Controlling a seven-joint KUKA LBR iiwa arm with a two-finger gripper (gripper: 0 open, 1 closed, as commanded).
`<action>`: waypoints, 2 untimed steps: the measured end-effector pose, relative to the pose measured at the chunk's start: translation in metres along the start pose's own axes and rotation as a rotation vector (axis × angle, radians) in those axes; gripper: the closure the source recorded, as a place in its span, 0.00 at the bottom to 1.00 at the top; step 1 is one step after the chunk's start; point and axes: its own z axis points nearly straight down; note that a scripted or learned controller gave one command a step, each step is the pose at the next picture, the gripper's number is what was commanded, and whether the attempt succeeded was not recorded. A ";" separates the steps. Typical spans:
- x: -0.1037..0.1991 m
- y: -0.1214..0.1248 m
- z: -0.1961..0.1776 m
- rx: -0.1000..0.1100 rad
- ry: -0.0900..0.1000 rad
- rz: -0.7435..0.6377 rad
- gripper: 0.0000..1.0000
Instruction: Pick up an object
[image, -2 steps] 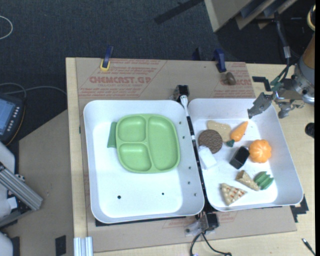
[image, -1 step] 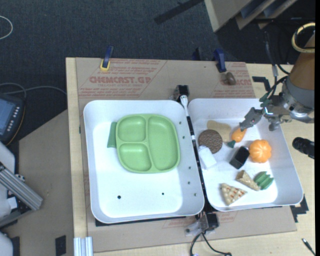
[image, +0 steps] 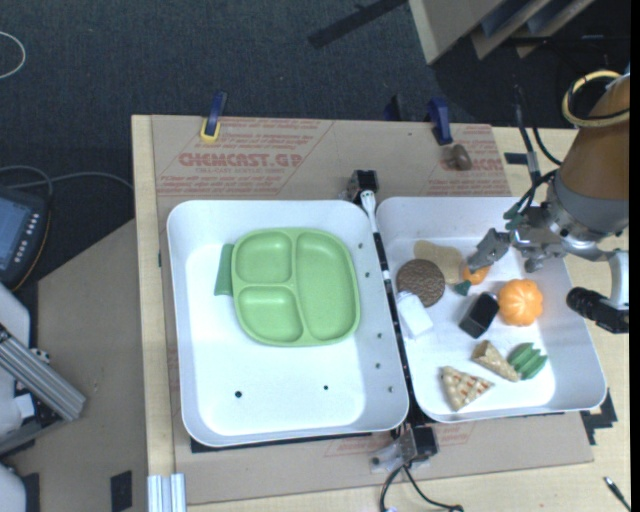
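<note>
Reaching in from the right, the arm (image: 596, 150) hangs over the far part of the right bin (image: 580, 395), its orange band high at the frame's edge. The gripper (image: 510, 245) sits low above the bin's toys, one grey finger (image: 490, 245) slanting down to the left toward a small orange-and-teal piece (image: 470, 275). Whether that finger touches the piece cannot be told, and nothing is seen caught between the fingers; the second finger (image: 535, 250) stands apart to the right, so the jaws look spread.

In the right bin lie a brown disc (image: 421, 282) beside a tan flat piece (image: 440, 256), a white block (image: 414, 318) just in front of the disc, a black block (image: 479, 314) touching or just beside an orange ball (image: 520, 302), a tan wedge (image: 495, 360) next to a green pod (image: 528, 359), and a pizza slice (image: 463, 385) near the front rim.

The left bin (image: 200, 400) holds a green tray (image: 295, 285) with three compartments, lying flat toward the far side, a darker green slab (image: 222, 270) poking out from under its left edge.

Both bins rest on a cardboard sheet (image: 300, 150) held by clamps (image: 211, 118) at the far edge.
</note>
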 end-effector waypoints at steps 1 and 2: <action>0.001 0.010 0.053 0.002 0.001 -0.001 0.00; 0.002 0.009 0.094 0.001 0.000 0.000 0.00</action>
